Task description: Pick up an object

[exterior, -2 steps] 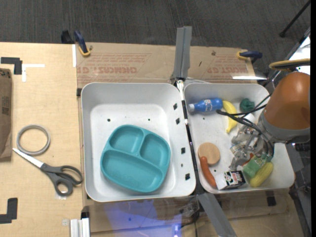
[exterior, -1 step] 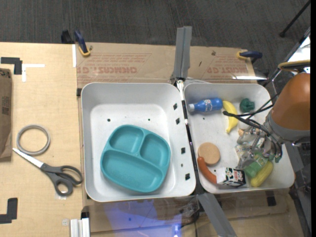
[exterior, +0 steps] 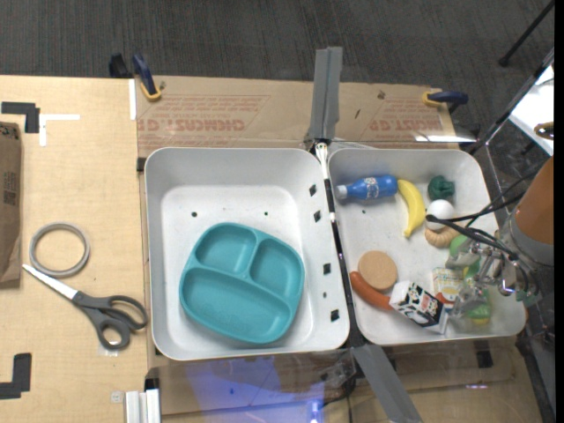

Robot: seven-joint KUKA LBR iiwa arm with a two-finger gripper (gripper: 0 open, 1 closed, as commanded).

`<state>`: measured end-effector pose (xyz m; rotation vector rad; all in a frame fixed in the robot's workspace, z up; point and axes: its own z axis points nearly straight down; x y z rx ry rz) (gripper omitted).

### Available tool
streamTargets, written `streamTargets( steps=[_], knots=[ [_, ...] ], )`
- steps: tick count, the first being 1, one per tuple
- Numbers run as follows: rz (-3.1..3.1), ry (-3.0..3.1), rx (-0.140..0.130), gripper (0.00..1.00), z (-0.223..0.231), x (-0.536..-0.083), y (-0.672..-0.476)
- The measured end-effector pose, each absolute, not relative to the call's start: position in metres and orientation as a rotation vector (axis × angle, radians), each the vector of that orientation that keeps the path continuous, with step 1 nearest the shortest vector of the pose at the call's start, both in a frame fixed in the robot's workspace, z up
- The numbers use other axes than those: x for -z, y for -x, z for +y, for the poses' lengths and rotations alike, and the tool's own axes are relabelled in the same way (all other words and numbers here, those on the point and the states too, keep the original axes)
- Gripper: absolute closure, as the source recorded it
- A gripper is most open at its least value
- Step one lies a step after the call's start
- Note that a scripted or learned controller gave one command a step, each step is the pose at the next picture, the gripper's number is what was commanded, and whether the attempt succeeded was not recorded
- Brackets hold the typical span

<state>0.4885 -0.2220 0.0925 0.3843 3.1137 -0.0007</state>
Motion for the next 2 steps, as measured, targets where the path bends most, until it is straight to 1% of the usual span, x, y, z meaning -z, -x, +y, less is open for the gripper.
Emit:
streamTargets(
  steps=[1,2],
  knots=[
    [3.077,-0.612,-0.001,0.00,-0.174,-0.093,-0.588],
    [3.005,-0.900,0.000,0.00,-0.144,-0.093,-0.632]
  ],
)
